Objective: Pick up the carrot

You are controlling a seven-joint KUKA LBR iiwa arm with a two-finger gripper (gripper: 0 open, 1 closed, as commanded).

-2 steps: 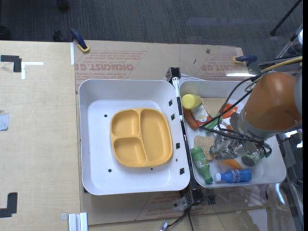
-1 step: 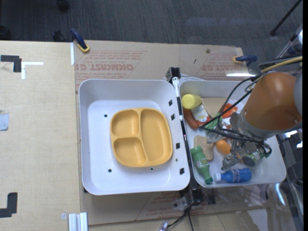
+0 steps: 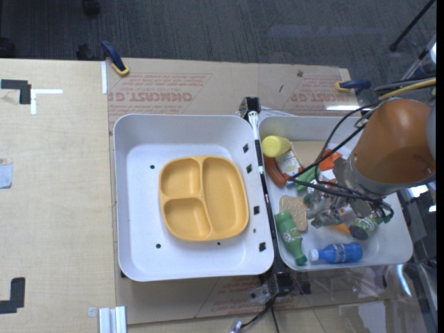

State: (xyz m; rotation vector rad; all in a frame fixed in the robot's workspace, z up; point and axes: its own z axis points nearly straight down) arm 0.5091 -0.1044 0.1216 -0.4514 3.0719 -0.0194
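A blue bottle (image 3: 338,254) and green bottle (image 3: 290,236) lie nearest in the right bin (image 3: 399,245); above them the gripper (image 3: 331,212), grip impossible to tell, hangs beside the carrot (image 3: 330,162); a yellow tray (image 3: 204,198) sits in the left bin (image 3: 132,186)

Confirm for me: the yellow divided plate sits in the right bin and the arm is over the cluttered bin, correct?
Not quite. The camera view shows the yellow divided plate in the left bin, not the right. The arm is indeed over the cluttered right bin.
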